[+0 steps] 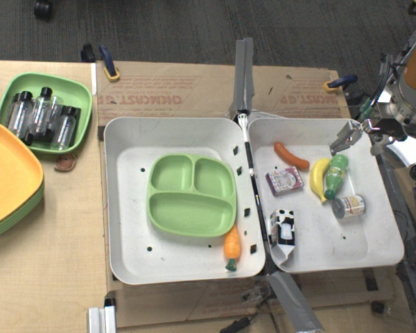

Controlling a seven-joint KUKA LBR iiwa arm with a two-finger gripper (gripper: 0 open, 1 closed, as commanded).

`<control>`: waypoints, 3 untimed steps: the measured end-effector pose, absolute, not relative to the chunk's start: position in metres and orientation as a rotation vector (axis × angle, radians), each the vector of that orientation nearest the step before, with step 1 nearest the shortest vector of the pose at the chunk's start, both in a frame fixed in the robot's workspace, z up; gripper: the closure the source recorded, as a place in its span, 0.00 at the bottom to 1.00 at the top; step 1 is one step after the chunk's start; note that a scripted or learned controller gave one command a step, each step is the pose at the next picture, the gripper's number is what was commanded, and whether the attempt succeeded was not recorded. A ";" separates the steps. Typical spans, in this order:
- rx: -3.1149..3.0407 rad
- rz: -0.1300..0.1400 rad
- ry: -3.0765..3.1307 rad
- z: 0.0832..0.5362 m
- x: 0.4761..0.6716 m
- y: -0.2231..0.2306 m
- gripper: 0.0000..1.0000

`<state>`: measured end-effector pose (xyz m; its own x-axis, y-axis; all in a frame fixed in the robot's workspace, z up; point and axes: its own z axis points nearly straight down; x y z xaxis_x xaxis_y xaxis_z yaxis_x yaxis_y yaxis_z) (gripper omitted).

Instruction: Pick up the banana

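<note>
The banana (319, 180) lies in the right bin (374, 252), touching a green bottle (335, 174) on its right, with a sausage (292, 155) just up-left; the hand (357, 134) hovers above the bin's upper right corner, whether spread or closed I cannot tell

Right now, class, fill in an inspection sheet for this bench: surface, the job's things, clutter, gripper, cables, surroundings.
Surface: two white bins, left bin and right bin, on a cardboard-covered bench.
Job's things: banana in the right bin, touching a green bottle.
Clutter: sausage, purple packet, small can, black-and-white carton; green divided plate and carrot in the left bin.
Gripper: gripper above the right bin's far right corner, holding nothing visible.
Cables: bundle along the arm.
Surroundings: green tray of vials, yellow plates, clamps.
</note>
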<state>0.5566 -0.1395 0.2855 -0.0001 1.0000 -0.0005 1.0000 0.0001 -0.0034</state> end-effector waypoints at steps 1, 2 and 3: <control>-2.380 0.004 -2.047 0.187 0.562 -0.191 0.00; -2.480 0.003 -1.926 0.091 0.556 -0.178 0.00; -2.439 0.002 -1.980 0.092 0.617 -0.156 0.00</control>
<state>0.6171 -0.1558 0.0915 0.2059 0.9786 -0.0010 0.9786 -0.2059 -0.0008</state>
